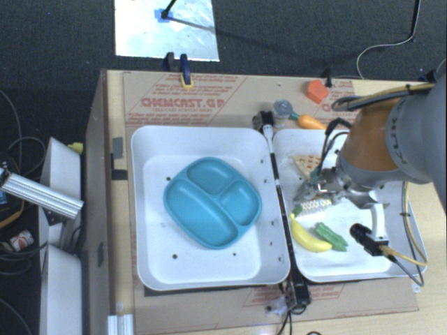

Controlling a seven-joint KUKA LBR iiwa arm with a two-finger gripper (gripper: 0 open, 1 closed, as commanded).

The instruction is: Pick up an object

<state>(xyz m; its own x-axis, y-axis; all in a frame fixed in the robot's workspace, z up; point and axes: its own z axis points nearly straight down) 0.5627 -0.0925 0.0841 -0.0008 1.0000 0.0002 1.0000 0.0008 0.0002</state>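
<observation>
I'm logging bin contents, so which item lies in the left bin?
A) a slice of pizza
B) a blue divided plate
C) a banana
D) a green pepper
B: the blue divided plate lies alone in the left bin, while the banana sits in the right bin.

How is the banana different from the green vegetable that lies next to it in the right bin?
The banana is yellow, smooth and curved; the green vegetable is green, with a lumpier outline. The banana looks longer than the green vegetable. Both lie flat near the front of the right bin, close together.
</observation>
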